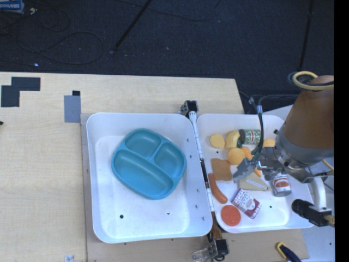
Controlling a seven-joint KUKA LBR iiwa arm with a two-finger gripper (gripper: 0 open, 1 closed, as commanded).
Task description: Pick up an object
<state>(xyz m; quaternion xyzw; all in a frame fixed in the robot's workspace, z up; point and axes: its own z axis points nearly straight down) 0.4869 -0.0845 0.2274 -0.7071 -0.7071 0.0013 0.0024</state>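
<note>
Around our gripper (244, 171) crowd a cheese wedge (252, 184), orange (236, 156) and sausage (217, 190); jaw state: cannot tell.

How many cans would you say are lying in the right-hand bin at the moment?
2. A green-labelled can lies on its side near the far edge of the right bin; a small red-labelled can sits by the arm. The arm covers part of the bin, so more may be hidden.

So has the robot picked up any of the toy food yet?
Not yet, as far as I can see. Its hand is low in the right bin, by the cheese wedge and the orange. Gripping and lifting one are left. The blue plate sits in the left bin.
</note>
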